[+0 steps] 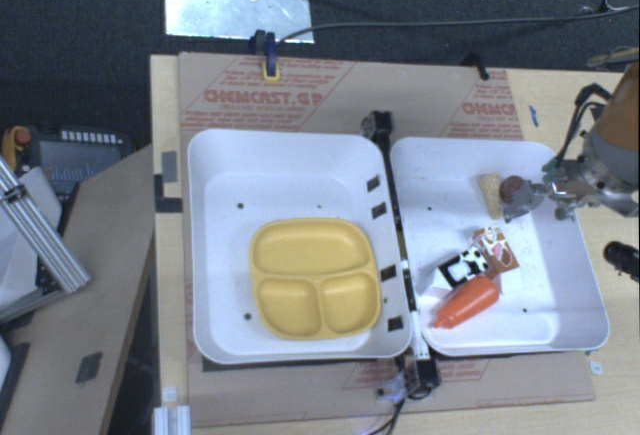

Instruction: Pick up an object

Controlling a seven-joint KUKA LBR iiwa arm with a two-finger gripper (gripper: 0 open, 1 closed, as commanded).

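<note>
Reaching in over the right shallow white plastic bin (560,328), near its upper right corner. Claw (535,198) hanging close beside a small brown rounded piece (512,188) and a pale beige chunk (489,188); cannot tell whether clenched or released. Lower down, an orange plastic carrot (466,303) and a small black-and-white toy (460,269). Apparently still approaching; next, probably settling squarely over one piece before closing.

Orange toy carrot (466,302) lies flat, right bin's (570,323) near side.

Yellow tray (315,276) in L bin (215,223)
</note>
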